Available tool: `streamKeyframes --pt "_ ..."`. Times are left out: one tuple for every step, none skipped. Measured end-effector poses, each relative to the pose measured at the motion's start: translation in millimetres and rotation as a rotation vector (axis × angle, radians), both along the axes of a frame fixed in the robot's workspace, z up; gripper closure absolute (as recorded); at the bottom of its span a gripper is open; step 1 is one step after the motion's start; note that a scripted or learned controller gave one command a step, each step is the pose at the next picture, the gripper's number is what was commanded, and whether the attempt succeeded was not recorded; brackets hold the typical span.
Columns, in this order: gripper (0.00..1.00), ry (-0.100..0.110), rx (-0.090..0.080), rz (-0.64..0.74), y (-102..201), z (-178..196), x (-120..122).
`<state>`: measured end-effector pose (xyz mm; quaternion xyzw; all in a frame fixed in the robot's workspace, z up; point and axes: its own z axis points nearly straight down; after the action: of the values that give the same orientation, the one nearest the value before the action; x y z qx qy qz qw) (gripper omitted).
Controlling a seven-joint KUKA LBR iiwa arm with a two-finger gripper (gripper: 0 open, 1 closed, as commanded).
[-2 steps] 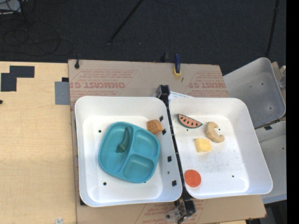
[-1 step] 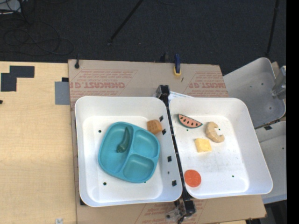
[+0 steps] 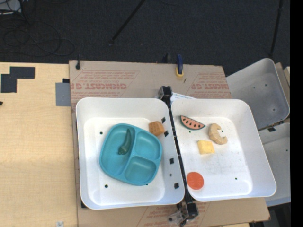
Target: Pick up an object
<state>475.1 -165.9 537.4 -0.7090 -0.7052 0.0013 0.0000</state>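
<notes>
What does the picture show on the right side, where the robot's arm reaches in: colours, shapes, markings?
There lies a pale grey plate with rounded corners and a few small dark holes, behind the white right bin.

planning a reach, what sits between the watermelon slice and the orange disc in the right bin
In the camera view, the yellow block lies roughly between the watermelon slice and the orange disc, a little right of the line joining them.
</notes>
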Motion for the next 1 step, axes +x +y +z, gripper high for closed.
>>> streamKeyframes --pt "1.0 0.0 0.0 0.004 -32.8 -0.2 1.0"
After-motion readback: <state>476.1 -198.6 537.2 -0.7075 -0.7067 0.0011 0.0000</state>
